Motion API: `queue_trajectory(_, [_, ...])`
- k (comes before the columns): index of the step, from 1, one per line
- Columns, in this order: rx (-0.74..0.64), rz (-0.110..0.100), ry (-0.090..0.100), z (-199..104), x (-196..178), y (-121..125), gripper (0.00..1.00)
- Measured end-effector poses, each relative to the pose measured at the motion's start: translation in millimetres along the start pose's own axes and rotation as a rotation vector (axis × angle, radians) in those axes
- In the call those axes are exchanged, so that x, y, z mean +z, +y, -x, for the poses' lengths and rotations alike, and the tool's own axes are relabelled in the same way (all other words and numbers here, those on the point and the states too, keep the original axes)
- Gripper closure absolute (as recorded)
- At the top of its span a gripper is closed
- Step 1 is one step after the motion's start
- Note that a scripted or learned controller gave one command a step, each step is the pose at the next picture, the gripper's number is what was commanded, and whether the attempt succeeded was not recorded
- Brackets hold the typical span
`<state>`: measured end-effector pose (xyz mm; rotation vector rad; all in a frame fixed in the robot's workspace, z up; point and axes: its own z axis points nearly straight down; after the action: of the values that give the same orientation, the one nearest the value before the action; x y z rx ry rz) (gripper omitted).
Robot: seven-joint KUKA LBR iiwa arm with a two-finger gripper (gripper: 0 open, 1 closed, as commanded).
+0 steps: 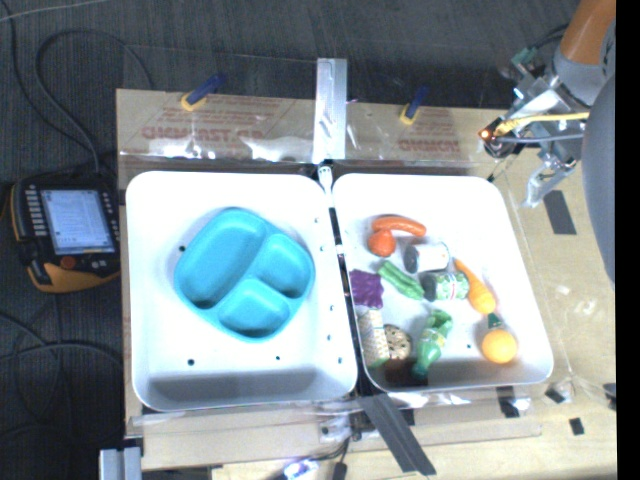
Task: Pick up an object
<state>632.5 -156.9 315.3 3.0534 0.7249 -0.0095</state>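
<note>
While the gripper (pixel 540 153) hangs above the bench outside the far right corner of the right bin (pixel 520 268), a heap of toy food waits inside. Whether its jaws are apart or together cannot be told from this angle.

The likeliest pick is the orange (pixel 498 345). It lies in the bin's near right corner, just beside the tip of a carrot (pixel 476 284) and near a green bottle (pixel 432 336), with bare floor toward the wall. It looks like hollow plastic: light, stiff and not fragile, yet smooth and round, so it may squirt out of a pinch set off centre. A hold straight down across its widest part seems best, with the jaws lined up so that neither lands on the carrot.

The rest, among them a can (pixel 447 286), grapes (pixel 366 288) and a red pepper (pixel 398 226), lie packed close and look harder to take singly. The left bin (pixel 150 348) holds a blue tray (pixel 245 271).
</note>
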Motion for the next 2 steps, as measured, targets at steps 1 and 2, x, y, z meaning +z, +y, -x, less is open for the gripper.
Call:
queue_trajectory(1, [-0.359, -0.004, 0.001, -40, 134, -34, 0.00])
queue_trajectory(2, [-0.556, -0.003, 0.001, -3, 139, -16, 0.00])
